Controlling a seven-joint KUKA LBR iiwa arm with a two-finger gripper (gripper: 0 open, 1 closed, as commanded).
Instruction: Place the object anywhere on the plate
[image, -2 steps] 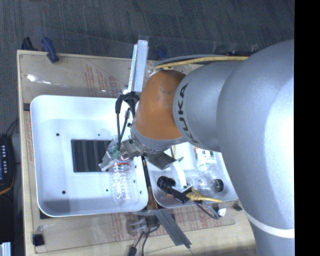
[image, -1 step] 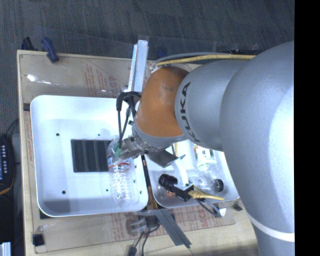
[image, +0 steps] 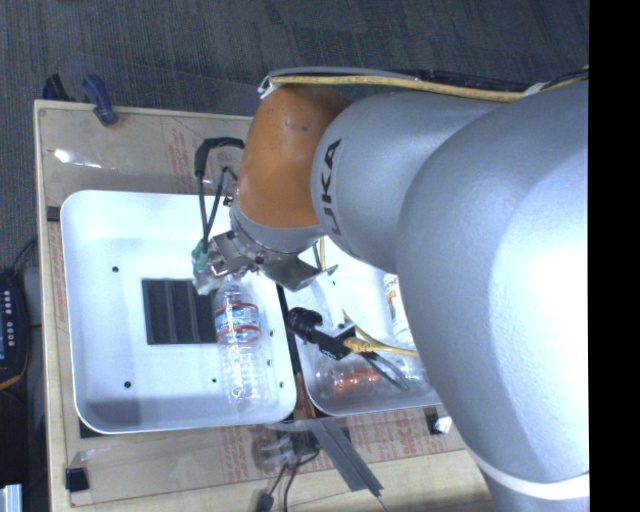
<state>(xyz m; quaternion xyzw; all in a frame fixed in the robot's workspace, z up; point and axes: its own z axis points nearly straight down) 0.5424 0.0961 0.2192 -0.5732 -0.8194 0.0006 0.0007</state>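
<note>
Clear ribbed plastic bottle (image: 238, 345) lying in left white bin (image: 90, 300), beside dark ridged rectangular plate (image: 178, 311). Gripper (image: 215, 265) at bottle's cap end; finger state impossible to tell.

The arm (image: 450, 230) hides most of the right bin (image: 350, 400) and the gripper's fingers

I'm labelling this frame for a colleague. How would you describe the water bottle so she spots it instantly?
Find the left white bin. Beside its dark rectangular plate, toward the bin's right wall, lies the clear plastic bottle, directly below the arm's hand. It is the see-through item there, with a label band.
</note>
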